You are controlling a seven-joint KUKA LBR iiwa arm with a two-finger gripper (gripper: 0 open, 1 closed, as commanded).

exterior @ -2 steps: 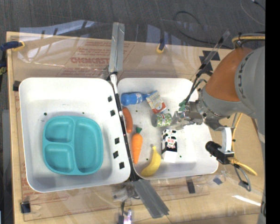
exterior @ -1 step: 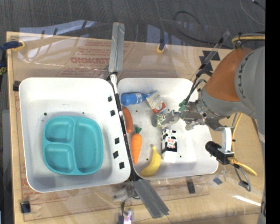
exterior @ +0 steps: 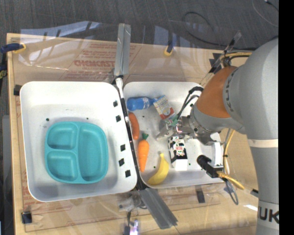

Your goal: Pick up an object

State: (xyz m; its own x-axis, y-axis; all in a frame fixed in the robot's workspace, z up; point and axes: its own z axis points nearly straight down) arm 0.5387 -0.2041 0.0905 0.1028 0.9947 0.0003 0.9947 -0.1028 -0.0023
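Fingers can't be read from up here, spread or closed, it's a blur of metal. The gripper hangs low over the middle of the right bin, and the pickings lie all around it: bottle at the far left, carrot and banana near left, white box just beside it on the near side. Left bin (the quiet one) has a teal plate.

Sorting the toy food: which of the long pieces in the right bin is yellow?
The banana, curved, at the bin's near edge; the carrot beside it is orange with a green top.
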